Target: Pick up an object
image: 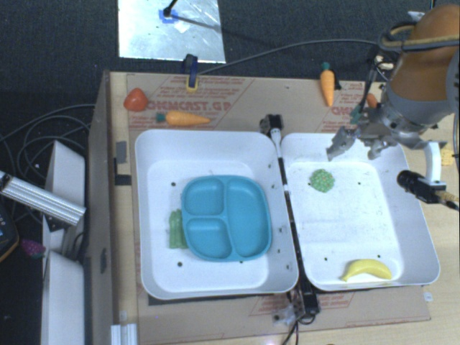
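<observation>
Objects lay in both bins, and the nearest to the tool point(357, 144) was a green ball point(322, 180) in the right bin point(402, 221), just below and to the left of the fingertips. The tool hung over that bin's far edge with its two fingers apart and nothing between them, touching nothing that I could see. The likely failure was a miss: the ball was round and might roll off if one finger met it first, or the fingers might close above it. A banana point(367, 269) lay well apart near the bin's front wall. In the left bin point(154, 192) a blue tray point(226, 218) sat with a green piece point(175, 230) touching its left side.
</observation>
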